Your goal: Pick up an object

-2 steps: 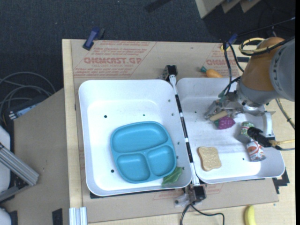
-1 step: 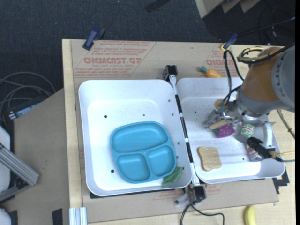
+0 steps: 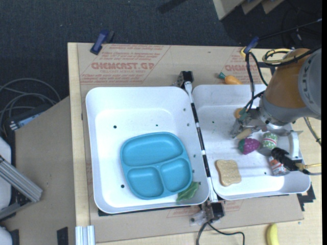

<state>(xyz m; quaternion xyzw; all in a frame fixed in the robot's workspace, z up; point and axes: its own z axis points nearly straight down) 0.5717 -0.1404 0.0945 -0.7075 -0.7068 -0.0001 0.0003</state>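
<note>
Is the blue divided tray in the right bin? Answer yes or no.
No, the blue divided tray lies in the left bin, beside a green item.

"CHEMCAST GP" in red on the brown bench sheet (image 3: pixel 125 60) (repeated at right, cut off), smaller lines unreadable

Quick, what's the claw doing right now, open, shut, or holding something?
Claw: low in the right bin, just above the purple toy; whether it is open or shut cannot be told, and no object is visibly held.

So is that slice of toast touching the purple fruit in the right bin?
Apart. The camera view shows bare white bin floor between the toast and the purple fruit.
</note>
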